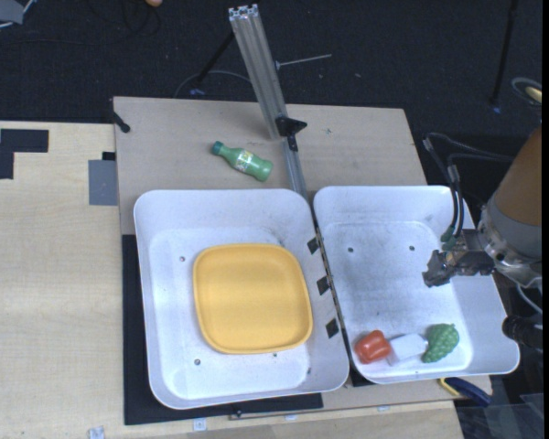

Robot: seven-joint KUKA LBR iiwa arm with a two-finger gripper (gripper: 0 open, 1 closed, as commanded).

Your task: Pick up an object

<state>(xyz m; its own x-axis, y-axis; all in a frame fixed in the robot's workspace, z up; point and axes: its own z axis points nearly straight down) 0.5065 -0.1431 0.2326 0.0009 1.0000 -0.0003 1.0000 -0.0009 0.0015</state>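
Observation:
In the right bin point(384, 245), near its front edge, lie a red pepper-like toy point(373, 346), a small white block point(408, 347) and a green bumpy toy like a grape bunch point(440, 341). A yellow square plate point(252, 296) rests in the left bin point(165, 236). My gripper point(437, 273) hangs over the right side of the right bin, some way behind the green toy, with nothing visible between its fingers. The arm comes in from the right edge.
A green bottle point(242, 161) lies on the bench behind the left bin. A slanted metal rail point(265, 67) rises from the bench behind the gap between the bins. Black clips point(322, 284) sit along the wall between the bins.

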